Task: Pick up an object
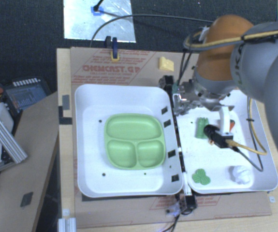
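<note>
The grey arm w/ an orange band (264, 62) is being seen reaching in from the right. Its gripper (181, 102) is being held low over the upper-left corner of the right shallow white bin (270, 178), just beside the ridge where the two bins are meeting. Whether the gripper is apart or together can't be told, as that part is being hidden by the wrist body.

Candidate objects, all placed relative to the gripper & all inside the right bin:
- a small green rectangular block (201, 128) is lying nearest, just below & to the right, apart from the gripper
- a small orange-red piece (232, 125) is lying further right at approx the same level, partly being covered by robot hardware
- a flat dark-green bumpy round piece (201, 178) is lying well below, near the bin's front-left corner
- a white crumpled lump (241, 174) is lying well below & to the right, near the front wall

To the left of the gripper, the left shallow white bin (88, 105) is being occupied by a light-green three-compartment plastic tray (131, 141), lying flat at approx the bin's middle, below-left & well apart.

Above the gripper, outside both bins, a small pale-yellow wedge (166, 63) is resting on the brown cardboard sheet (129, 64). A blue & yellow clamp (113, 47) is being seen further up-left, at the cardboard's back edge
</note>
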Action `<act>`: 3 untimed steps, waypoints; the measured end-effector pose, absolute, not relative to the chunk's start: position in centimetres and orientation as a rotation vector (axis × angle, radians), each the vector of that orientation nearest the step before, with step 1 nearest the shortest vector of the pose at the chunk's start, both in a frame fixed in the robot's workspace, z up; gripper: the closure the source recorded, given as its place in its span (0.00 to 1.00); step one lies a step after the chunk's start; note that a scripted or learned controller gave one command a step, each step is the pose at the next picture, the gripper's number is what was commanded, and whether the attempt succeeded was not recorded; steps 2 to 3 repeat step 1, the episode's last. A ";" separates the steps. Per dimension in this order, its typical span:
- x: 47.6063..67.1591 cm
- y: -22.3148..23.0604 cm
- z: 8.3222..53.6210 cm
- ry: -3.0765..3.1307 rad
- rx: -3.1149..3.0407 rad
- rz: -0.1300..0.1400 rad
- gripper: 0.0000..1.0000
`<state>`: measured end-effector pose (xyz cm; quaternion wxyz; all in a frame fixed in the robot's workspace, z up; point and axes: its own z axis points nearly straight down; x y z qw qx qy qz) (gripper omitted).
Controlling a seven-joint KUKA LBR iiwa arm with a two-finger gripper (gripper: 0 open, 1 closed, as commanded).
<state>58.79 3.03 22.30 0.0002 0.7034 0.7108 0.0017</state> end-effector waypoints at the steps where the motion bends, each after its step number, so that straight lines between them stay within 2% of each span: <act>1: 60.0 8.0 23.3 2.232 2.210 0.007 1.00; 3: 60.0 8.0 23.3 2.232 2.210 0.007 1.00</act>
